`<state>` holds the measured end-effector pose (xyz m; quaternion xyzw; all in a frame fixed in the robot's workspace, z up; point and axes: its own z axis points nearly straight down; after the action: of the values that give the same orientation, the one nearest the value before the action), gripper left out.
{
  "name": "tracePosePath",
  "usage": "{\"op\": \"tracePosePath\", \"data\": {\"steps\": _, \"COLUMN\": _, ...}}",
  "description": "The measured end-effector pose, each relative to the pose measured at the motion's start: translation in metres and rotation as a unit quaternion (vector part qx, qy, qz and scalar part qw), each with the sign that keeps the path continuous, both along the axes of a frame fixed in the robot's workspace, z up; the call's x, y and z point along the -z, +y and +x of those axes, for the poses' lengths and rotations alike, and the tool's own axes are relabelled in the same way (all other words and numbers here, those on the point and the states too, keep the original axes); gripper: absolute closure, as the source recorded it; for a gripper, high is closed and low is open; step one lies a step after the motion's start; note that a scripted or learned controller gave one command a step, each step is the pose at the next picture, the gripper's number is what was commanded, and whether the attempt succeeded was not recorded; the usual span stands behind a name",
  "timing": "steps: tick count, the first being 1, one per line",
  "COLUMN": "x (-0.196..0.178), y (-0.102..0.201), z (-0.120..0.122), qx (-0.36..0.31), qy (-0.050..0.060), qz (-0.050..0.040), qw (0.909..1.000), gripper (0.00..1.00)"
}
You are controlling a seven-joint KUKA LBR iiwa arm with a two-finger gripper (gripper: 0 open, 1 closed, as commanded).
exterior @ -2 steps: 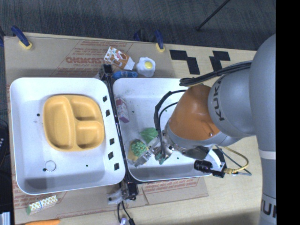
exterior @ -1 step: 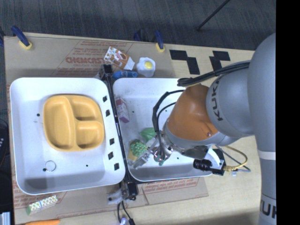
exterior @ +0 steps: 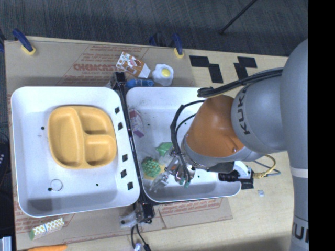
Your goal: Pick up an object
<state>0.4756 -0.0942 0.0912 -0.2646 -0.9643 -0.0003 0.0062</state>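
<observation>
camera view: the gripper point(exterior: 177, 174) is low in the right bin point(exterior: 157, 95), by its near wall. whether its jaws are wide, narrow or holding anything, i cannot tell. a green object point(exterior: 151, 167) lies just beside it toward the yellow tray point(exterior: 82, 136), with a pale green piece point(exterior: 164, 148) a little farther from the near wall. risk: clutter crowded against the wall could let the gripper close on nothing or nudge the green object away.
</observation>
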Motion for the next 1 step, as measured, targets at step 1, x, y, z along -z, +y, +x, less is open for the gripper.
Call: {"op": "tracePosePath", "data": {"steps": 1, "x": -0.0340, "y": -0.0103, "z": 0.0015, "qx": -0.148, "qy": -0.007, "qz": -0.0013, "qw": 0.9889, "gripper": 0.00}}
